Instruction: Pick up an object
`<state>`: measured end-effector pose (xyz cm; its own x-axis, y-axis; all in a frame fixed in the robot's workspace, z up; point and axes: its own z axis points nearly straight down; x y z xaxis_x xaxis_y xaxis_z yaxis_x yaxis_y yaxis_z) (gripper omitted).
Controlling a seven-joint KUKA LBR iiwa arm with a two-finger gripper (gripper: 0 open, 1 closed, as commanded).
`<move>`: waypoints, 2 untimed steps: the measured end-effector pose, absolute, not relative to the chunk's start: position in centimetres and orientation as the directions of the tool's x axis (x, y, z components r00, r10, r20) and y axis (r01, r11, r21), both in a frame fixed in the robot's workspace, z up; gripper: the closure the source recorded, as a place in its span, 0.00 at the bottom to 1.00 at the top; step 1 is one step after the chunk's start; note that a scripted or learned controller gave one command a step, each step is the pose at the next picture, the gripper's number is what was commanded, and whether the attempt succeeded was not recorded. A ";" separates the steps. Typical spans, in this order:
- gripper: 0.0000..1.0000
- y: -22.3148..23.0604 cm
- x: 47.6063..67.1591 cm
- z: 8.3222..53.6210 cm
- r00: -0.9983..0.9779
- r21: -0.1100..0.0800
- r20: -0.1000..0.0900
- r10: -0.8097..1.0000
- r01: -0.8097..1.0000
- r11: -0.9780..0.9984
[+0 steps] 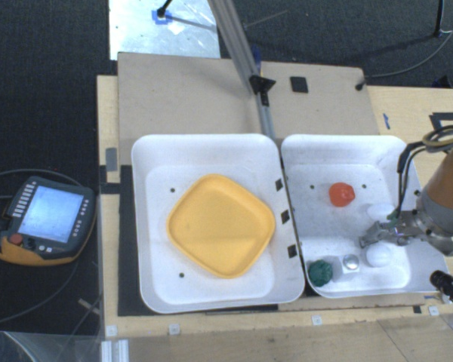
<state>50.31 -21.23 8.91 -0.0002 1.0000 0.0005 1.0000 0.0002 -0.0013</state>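
Gripper (374,236) reaching into right bin (340,151), approach step; finger state: cannot tell.
Camera view: hovering near white ball (377,256), with orange object (342,194), green object (320,271) and silver piece (351,262) lying around; next calls for descending squarely.

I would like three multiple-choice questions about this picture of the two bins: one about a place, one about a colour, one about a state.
1. Where does the yellow plate lie?
A. in the left bin
B. in the right bin
C. on the dark floor

2. What colour is the round object near the middle of the right bin?
A. blue
B. orange-red
C. black

3. Where is the gripper?
A. above the left bin
B. low in the right bin, next to a white ball
C. outside both bins

Answers:
1. A, it fills most of the left bin.
2. B, it stands out orange-red on the white floor.
3. B, the white ball sits just beside it.
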 end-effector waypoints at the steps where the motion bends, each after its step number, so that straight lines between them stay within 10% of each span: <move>1: 1.00 -21.3 50.4 10.1 0.000 0.001 0.000 1.000 1.000 0.000; 2: 1.00 -21.4 50.0 16.2 -0.001 0.005 -0.002 1.000 1.000 0.001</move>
